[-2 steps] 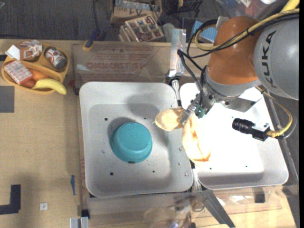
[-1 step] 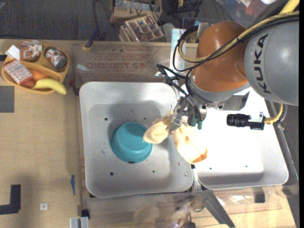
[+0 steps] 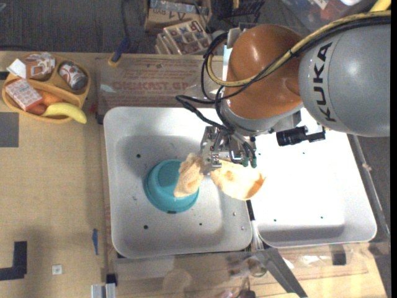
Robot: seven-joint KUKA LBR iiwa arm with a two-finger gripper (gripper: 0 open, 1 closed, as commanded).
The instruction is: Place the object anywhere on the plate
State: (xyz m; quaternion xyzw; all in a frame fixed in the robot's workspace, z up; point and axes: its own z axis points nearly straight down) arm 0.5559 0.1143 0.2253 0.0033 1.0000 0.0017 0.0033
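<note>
The teal plate (image 3: pixel 169 186) sat in the left bin (image 3: pixel 124 228), nearest the camera, with a pale tan object (image 3: pixel 189 176) lying over its right rim. Just beyond, the gripper (image 3: pixel 214 160) hung beside that object; whether it gripped anything could not be told. A tan piece (image 3: pixel 239 180) lay across the bins' shared edge. Judged placing stage; next, a clean release and lift.

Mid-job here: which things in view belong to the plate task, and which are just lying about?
Job:
- pale yellow floppy object, draped over the bowl's rim
- tan flat plate, by the bins' shared edge
- gripper, above both

Lying about:
- teal round bowl in the left white bin
- right white bin
- yellow tray of toy food, far left
</note>
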